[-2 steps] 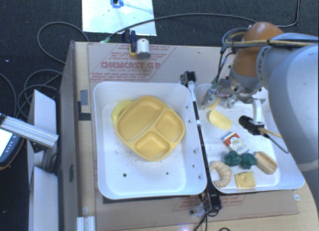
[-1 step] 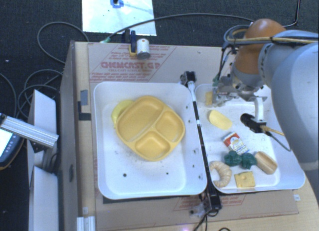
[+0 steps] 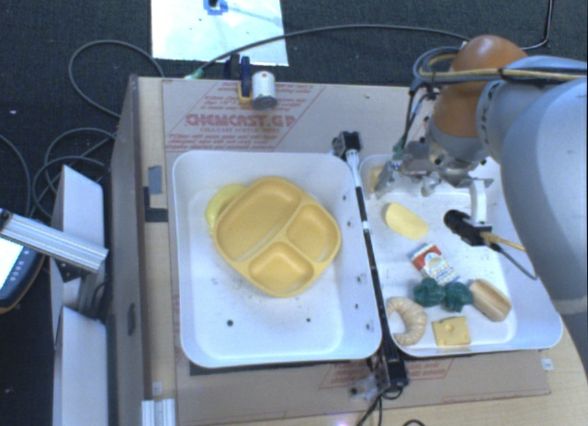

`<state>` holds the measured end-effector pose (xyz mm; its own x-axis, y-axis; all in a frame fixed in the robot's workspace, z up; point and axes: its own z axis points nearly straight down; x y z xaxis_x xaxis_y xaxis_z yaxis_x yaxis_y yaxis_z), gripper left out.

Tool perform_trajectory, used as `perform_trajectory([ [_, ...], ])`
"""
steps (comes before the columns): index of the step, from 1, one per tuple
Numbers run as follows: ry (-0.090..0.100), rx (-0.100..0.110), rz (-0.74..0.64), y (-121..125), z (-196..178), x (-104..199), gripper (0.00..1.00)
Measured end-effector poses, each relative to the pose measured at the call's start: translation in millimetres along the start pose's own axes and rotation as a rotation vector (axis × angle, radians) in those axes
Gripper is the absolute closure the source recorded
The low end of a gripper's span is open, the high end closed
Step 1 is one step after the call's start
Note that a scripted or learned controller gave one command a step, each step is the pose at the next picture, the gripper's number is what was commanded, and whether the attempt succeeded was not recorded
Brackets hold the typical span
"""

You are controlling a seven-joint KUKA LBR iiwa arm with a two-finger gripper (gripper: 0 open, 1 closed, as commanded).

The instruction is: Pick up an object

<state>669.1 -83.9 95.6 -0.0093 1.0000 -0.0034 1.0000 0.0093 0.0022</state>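
My gripper (image 3: 397,169) hangs over the back left part of the right bin (image 3: 542,323), under the arm's orange band. A pale yellow wedge (image 3: 405,220) lies just in front of it, apart from it. Further forward lie a small red and white box (image 3: 434,263), a green broccoli piece (image 3: 442,294), a brown bread roll (image 3: 491,300), a curled tan pastry (image 3: 408,318) and a yellow cheese slice (image 3: 451,331). A pale thing (image 3: 375,177) peeks out beside the gripper at the bin's back left corner. I see nothing held.
The left bin (image 3: 211,332) holds a yellow divided plate (image 3: 276,234) lying over another yellow thing (image 3: 220,202). A black rail (image 3: 365,231) runs between the bins. At the bench's back edge stands a small blue and silver fixture (image 3: 253,83).
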Motion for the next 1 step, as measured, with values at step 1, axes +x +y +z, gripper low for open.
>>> perform_trajectory([
  [1,0.002,0.002,0.005,-0.6,10.9,-0.3,0.0],
])
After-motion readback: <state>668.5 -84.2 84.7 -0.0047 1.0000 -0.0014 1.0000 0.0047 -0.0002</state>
